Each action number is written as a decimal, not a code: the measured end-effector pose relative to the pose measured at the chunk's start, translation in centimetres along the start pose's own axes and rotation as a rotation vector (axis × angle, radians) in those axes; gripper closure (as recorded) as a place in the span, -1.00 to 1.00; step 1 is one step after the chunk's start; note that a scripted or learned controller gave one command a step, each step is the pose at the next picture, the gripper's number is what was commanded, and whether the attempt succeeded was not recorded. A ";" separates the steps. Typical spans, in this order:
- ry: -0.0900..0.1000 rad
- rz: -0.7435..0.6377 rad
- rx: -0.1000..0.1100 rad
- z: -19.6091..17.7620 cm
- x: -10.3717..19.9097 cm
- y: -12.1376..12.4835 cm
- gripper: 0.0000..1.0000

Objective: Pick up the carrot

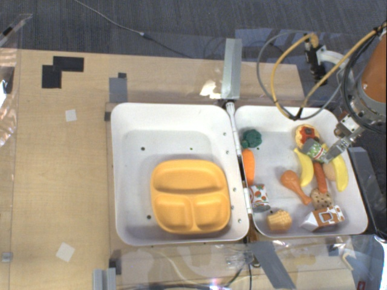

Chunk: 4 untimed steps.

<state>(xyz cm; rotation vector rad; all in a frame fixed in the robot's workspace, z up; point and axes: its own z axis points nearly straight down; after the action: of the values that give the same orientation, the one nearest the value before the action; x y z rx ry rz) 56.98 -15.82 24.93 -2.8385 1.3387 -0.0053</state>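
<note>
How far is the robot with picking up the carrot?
Nothing looks done yet. The carrot lies in the right bin, against its left wall. The gripper is at the bin's far right, over the bananas, away from the carrot. Reaching, gripping and lifting remain.

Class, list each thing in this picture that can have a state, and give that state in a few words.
carrot: lying in the right bin by the divider, not gripped
yellow tray: upright in the left bin, compartments bare
gripper: low over the bananas, apart from the carrot
bananas: lying flat in the right bin
</note>
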 end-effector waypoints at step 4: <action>-0.005 -0.668 0.000 2.9 -0.9 8.4 1.00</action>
<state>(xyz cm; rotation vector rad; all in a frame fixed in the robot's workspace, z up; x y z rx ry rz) 49.94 -20.51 22.04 -3.1193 0.3338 0.0004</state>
